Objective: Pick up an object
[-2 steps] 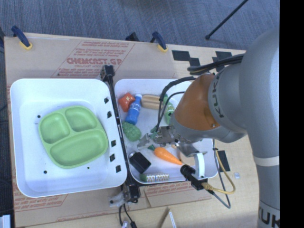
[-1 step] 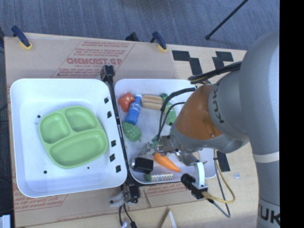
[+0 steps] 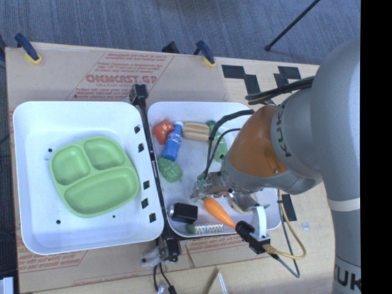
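My gripper (image 3: pixel 207 187) is low in the right bin (image 3: pixel 184 110), mostly hidden under the orange-banded wrist. An orange carrot (image 3: pixel 218 211) lies just below and right of it. A black block (image 3: pixel 184 212) sits to its lower left, and a green leafy toy (image 3: pixel 171 171) lies to its left. Toward the bin's far end are a blue bottle (image 3: pixel 173 144), a red toy (image 3: pixel 163 130) and a tan hot-dog bun (image 3: pixel 196 130). A small green piece (image 3: pixel 220 147) peeks out beside the arm. I see nothing clearly held.
The left bin (image 3: pixel 24 164) holds a green divided plate (image 3: pixel 95 174). A black divider strip with clips (image 3: pixel 147 164) runs between the bins. A ridged green-and-silver piece (image 3: pixel 207 228) lies at the right bin's near wall. Cables hang off the wrist at the lower right.
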`<state>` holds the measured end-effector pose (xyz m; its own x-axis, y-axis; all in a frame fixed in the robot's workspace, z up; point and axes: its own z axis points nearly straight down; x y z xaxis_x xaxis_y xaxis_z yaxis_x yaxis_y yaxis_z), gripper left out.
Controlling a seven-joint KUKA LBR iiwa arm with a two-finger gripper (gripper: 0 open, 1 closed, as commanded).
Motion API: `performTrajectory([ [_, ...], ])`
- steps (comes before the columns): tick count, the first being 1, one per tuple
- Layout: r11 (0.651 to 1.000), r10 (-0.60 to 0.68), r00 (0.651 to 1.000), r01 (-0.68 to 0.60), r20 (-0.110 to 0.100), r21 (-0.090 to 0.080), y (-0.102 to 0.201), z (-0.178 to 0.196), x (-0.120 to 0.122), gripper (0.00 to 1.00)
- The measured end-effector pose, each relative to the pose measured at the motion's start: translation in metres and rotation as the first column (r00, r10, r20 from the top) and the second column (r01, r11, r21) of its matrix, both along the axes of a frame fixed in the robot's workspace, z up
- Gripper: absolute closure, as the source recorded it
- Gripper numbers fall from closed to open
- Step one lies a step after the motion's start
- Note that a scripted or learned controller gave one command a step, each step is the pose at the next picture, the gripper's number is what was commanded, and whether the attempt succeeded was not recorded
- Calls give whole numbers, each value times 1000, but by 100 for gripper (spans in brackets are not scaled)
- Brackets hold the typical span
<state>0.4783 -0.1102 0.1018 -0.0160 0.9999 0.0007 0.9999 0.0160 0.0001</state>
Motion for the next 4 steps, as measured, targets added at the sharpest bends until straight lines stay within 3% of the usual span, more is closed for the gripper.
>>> performTrajectory([
  [1, 1000, -1, 1000, 1, -5, 1, 0, -1, -2, 0],
  [2, 1000, -12, 1000, 12, -2, -1, -38, -11, -2, 0],
  [3, 1000, -4, 1000, 4, 5, -3, -38, 0, 0, 100],
  [4, 1000, -4, 1000, 4, -1, -2, -38, -1, -2, 0],
])
